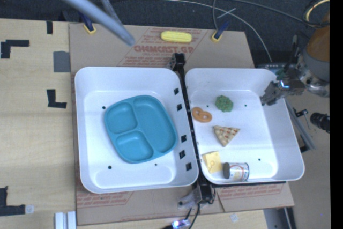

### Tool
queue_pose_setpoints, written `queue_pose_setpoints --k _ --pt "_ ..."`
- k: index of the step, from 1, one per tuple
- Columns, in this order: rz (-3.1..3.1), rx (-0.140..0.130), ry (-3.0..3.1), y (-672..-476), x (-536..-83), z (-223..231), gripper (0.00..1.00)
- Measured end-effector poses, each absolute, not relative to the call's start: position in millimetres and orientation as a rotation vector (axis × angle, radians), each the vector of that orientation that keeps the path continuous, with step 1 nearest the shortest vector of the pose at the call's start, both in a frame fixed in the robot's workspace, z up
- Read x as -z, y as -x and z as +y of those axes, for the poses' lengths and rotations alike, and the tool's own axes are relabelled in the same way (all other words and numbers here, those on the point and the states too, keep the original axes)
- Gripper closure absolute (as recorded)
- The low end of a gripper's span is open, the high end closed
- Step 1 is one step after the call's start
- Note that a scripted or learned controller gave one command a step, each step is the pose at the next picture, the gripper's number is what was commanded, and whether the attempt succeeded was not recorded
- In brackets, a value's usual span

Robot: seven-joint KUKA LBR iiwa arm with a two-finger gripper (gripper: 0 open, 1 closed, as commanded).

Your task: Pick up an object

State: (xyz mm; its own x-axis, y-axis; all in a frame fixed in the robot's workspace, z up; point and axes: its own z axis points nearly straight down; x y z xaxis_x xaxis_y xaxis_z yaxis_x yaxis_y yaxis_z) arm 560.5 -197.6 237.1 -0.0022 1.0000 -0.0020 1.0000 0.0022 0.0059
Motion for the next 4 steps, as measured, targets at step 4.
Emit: queue_pose_setpoints --k 4 --pt "2.231 0.001 -2.216 -579.8 -223.3 -29.2 1.00"
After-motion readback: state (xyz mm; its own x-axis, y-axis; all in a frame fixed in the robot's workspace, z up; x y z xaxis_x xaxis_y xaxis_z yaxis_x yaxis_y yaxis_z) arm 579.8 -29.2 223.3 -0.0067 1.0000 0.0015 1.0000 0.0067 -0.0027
